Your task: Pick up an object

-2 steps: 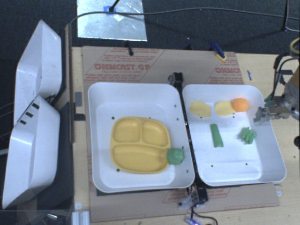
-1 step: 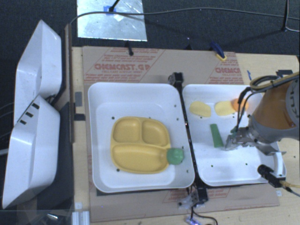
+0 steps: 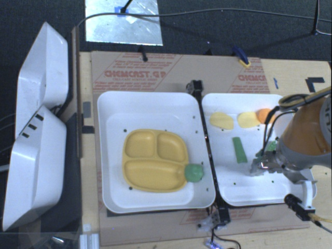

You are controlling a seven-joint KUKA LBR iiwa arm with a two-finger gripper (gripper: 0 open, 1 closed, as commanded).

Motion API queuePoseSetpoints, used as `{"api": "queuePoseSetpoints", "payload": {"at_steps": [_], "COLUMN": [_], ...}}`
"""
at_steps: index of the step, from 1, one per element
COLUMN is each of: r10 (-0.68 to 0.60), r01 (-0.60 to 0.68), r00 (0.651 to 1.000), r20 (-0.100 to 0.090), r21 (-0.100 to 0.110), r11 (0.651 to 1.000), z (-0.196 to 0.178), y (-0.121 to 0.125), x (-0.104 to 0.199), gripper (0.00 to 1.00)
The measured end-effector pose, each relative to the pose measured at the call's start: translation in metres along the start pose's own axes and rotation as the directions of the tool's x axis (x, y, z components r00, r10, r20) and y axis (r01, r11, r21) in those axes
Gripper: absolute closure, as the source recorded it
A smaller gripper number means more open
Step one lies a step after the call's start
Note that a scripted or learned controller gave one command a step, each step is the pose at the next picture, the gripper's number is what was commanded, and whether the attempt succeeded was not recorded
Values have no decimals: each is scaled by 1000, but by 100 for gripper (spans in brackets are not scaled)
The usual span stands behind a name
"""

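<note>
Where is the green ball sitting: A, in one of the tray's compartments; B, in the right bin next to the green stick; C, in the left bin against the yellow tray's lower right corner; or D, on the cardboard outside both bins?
C: the green ball lies in the left bin, touching the lower right corner of the yellow tray, outside its compartments.
</note>
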State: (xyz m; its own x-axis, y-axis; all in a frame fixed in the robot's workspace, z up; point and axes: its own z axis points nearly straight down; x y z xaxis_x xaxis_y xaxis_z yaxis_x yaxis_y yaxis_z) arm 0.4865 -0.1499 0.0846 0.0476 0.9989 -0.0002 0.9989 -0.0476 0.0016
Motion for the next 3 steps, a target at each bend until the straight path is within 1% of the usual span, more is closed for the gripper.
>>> {"api": "queuePoseSetpoints", "payload": {"at_steps": [1,2,3], "r10": [0,-53,-51], "r01": [0,53,51], "r00": [1000,999,999], "r20": [1,0,-1], "r21": [-1,-10,8], "r11": [1000,999,999], "z": [0,-120,-32], "y": [0,1,9], "x": [0,41,-4], "gripper": [0,0,0]}}
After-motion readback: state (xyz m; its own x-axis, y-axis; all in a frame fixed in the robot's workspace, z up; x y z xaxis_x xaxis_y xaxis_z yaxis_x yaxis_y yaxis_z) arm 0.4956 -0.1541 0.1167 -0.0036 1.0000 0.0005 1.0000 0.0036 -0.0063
